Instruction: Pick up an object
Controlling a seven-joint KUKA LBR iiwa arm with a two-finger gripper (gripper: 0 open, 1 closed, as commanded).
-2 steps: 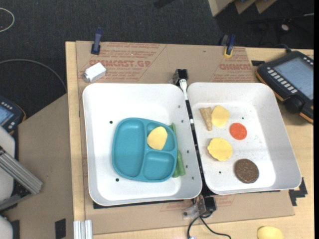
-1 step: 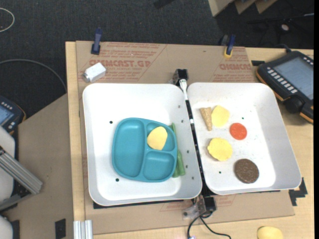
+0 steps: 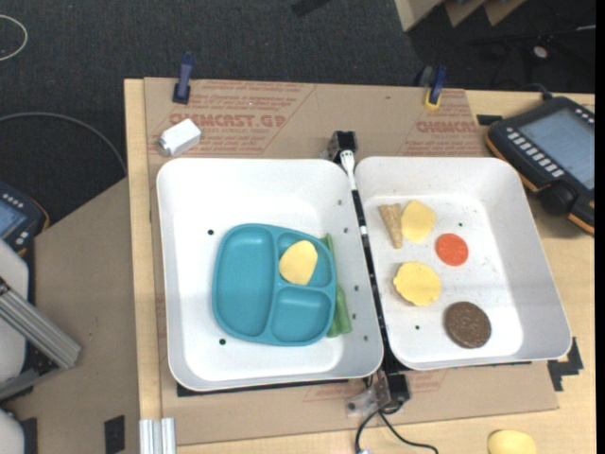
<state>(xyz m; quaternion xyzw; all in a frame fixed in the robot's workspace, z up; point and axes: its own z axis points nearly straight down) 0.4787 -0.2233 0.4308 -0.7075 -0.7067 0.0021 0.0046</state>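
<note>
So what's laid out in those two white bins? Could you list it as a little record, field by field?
left bin: teal divided tray, green item along its right edge
on tray: yellow piece, upper right compartment
right bin: two yellow pieces, tan wedge, orange-red disc, brown round cookie
bench: small white block

arm and hand beyond the frame

Green item (image 3: 334, 291) in left bin mostly hidden under teal divided tray (image 3: 269, 287); only thin strip along tray's right edge shows, kind unclear. Yellow object (image 3: 511, 442) at bottom edge cut off by frame. Tan piece (image 3: 390, 224) partly overlapped by yellow round (image 3: 419, 221). Black handheld device (image 3: 553, 151) cropped at right edge.
</note>
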